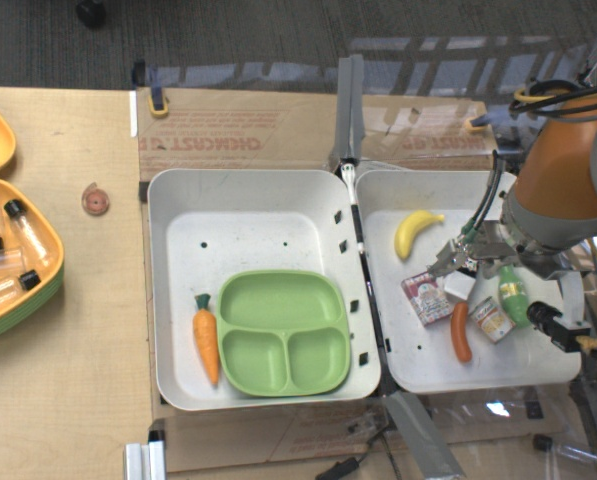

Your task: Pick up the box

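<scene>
The tool [465,266] hangs low over the right bin [403,368], at the end of the grey arm with the orange band [568,173] that comes in from the right. Whether it is released or clenched I cannot tell, because the wrist and cables cover its tips.

The box [427,298] lies flat on the floor of the right bin, just beside the tool, down and to the left of it. It is a small carton with a dark red picture on top. Its long axis runs at a slant, from upper left to lower right. I judge that the tool must shift a little to the left and toward the near edge, and turn across this axis, before it can close on the box.

Other things crowd the place. A red sausage [461,332] lies just beside the box on the right, then a small packet [491,320] and a green bottle [513,303]. A banana [415,231] lies further back.

The left bin [173,268] carries a green divided plate [283,333] and a carrot [207,340]. Both bins stand on the counter [68,388], where yellow trays [28,268] stay at the left edge. Behind is dark carpet [278,18].
</scene>
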You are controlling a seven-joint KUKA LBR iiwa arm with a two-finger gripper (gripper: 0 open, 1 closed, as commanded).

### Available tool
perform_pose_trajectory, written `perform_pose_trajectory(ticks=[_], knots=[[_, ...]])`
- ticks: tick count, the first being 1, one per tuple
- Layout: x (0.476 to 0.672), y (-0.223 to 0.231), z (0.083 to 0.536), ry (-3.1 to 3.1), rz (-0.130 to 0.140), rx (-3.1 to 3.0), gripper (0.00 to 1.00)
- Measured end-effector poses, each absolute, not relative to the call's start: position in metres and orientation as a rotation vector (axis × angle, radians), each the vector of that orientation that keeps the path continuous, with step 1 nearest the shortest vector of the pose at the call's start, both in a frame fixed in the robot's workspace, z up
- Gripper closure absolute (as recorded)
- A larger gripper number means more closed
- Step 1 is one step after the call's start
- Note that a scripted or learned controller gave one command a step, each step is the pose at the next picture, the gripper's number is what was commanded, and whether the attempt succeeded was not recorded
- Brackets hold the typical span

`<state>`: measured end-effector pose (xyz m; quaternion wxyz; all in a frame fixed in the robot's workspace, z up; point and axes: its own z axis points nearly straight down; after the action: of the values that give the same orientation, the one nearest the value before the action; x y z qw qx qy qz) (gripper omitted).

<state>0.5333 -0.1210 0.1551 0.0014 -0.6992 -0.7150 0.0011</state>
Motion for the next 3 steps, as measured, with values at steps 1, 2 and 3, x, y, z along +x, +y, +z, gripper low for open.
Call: perform_pose_trajectory(ticks=[1,2,3], knots=[[0.558,-0.112,0.107,-2.566,-0.013,-1.863,0.0],[0.542,-0.109,0.109,-2.6,-0.027,-1.844,0.0],[0.517,-0.103,0.096,-2.569,-0.007,-1.824,0.0]])
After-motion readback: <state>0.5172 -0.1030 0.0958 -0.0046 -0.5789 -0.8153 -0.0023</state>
